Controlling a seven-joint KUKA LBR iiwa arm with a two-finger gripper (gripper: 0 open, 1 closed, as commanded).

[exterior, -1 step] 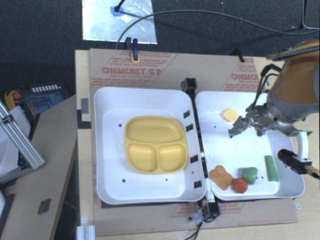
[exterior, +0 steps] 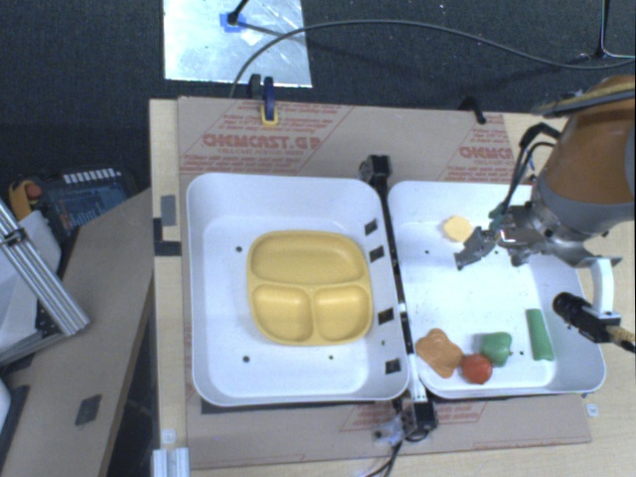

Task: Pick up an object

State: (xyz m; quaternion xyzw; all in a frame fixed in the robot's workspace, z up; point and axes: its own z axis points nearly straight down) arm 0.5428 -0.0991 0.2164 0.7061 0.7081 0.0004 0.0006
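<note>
Gripper [exterior: 484, 247] hangs over the upper part of the right shallow white bin [exterior: 571, 371]; whether its dark fingers are apart or together cannot be told from this angle, and nothing is seen between them. Nearest candidate for the pick is the small pale yellow rounded piece [exterior: 457, 229], lying on the bin floor just up and left of the gripper, apart from it. It is judged light, stiff and smooth, likely plastic toy food; being roughly round it shows no clear long axis, so a grasp across its widest part from above should serve. Other candidates lie along the near side of the same bin: a slim green stick-shaped piece [exterior: 539, 333], long axis running roughly away from the camera and best pinched across its narrow width; a green lumpy piece [exterior: 495, 345]; a small red round piece [exterior: 477, 369] touching or just beside it, judged prone to roll; and an orange irregular flat piece [exterior: 438, 351] at the near left corner. Left shallow white bin [exterior: 214, 266] holds a yellow three-compartment tray [exterior: 306, 286]. Both bins rest on a cardboard sheet [exterior: 328, 132] on the counter.
</note>
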